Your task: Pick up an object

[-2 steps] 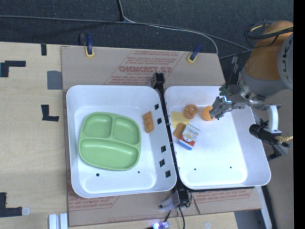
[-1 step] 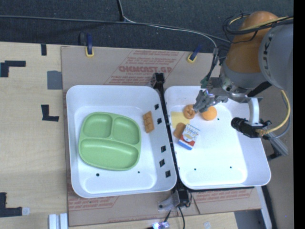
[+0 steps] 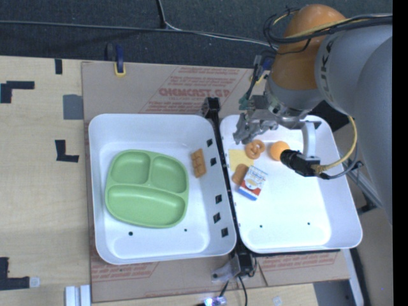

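In the right bin (image 3: 299, 234), several small things lie near its far left corner: a brown pretzel-like piece (image 3: 255, 148), an orange ball (image 3: 278, 150), a yellow slab (image 3: 238, 157), a brown block (image 3: 240, 174) and a small white carton with red and blue print (image 3: 254, 183). My gripper (image 3: 250, 130) hangs over that corner, just above the pretzel piece and the yellow slab. I see nothing held between its fingers. In the left bin (image 3: 153, 241) rest a green divided plate (image 3: 147, 187) and a small orange-brown waffle piece (image 3: 198, 162).
A black divider rail (image 3: 220, 177) runs between the two bins. The arm's grey body and orange band (image 3: 306, 43) cover the right bin's far right corner. A cable (image 3: 331, 167) loops over the right bin's right side. A cardboard sheet (image 3: 185, 88) lies under the bins.
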Controlling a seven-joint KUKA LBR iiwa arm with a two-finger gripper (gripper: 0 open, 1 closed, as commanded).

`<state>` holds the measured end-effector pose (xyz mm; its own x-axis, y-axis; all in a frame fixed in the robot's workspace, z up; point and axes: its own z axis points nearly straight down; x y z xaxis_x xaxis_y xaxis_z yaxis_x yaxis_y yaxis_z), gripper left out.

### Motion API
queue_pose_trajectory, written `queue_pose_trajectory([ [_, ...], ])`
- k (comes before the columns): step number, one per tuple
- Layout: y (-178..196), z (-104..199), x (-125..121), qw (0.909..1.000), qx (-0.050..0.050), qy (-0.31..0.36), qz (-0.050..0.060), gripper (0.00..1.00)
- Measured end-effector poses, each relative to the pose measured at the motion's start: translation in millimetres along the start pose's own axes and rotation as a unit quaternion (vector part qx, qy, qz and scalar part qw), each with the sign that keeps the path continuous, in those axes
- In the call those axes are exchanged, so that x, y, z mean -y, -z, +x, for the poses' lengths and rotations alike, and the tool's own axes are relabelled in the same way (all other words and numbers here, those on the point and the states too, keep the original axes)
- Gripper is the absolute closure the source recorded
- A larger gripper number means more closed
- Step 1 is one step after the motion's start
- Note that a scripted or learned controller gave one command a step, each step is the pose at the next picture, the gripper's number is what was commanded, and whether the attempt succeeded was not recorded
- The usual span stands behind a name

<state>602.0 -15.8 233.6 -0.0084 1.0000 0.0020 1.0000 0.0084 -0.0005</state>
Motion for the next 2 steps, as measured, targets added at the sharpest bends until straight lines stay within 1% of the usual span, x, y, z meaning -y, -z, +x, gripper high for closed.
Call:
queue_pose_trajectory([
  [2,3,103,-22,1.0000,0.000,-0.001,0.000,1.00],
])
